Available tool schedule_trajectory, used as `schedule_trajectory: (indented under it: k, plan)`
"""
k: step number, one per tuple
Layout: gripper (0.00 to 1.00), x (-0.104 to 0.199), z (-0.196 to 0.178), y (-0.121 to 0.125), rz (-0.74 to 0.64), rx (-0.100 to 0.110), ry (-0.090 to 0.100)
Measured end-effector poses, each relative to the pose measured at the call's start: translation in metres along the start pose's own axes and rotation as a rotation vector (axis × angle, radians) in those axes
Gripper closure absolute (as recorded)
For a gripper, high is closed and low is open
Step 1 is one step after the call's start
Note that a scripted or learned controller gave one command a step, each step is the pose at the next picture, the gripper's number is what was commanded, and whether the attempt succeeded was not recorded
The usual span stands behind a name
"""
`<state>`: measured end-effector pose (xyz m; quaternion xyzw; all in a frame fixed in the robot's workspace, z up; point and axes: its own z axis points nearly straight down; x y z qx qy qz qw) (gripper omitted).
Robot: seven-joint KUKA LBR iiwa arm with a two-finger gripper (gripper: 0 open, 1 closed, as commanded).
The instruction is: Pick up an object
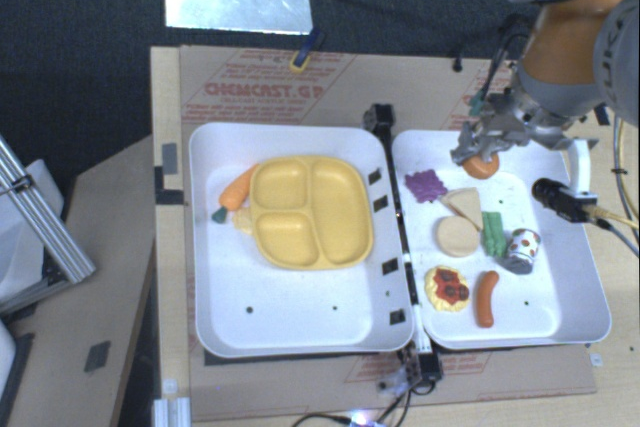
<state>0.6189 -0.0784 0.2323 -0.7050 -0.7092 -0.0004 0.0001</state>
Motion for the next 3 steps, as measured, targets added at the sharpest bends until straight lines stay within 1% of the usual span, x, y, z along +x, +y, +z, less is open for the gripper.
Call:
schedule_trajectory:
  k: [1,2,3]
  plan:
    - [1.0,0.003,-0.001,-0.009,0.004,0.0,0.0]
    - [1.0,0.002,0.015,0.003,0.001,-0.001,-0.001]
    - [1.0,0.003,-0.002,0.0,0.001,-0.003,-0.001]
